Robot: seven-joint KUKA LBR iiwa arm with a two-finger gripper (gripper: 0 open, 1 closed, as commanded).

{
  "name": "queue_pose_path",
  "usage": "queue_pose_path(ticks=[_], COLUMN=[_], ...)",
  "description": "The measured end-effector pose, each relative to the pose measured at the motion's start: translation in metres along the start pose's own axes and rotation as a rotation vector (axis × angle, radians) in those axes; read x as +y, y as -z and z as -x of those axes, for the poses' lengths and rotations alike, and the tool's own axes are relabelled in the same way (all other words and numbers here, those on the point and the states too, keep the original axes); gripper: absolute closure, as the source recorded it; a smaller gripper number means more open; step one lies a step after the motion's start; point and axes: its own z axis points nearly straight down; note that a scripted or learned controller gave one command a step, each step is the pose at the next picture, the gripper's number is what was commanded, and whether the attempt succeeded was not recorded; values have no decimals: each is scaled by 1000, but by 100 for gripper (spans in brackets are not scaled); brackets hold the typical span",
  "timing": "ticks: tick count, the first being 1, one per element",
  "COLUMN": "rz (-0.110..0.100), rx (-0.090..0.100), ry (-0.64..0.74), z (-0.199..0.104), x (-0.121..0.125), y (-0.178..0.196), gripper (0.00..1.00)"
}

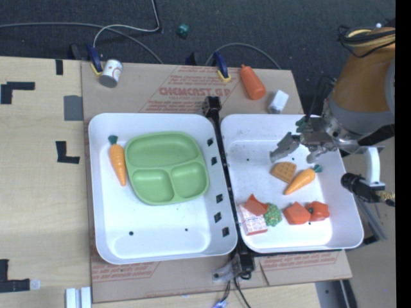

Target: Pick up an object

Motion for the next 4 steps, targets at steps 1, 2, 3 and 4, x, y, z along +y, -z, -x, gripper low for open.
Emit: queue_pose_path(ticks=[1, 2, 3, 4], rz=[2, 1, 4, 8], rx=[1, 0, 9, 0], ry=[-1, -1, 6, 2], z=[10, 41, 94, 23], x=[-28, 33, -4, 55], y=[-165, -120, -165, -165], gripper=[0, 0, 0, 0])
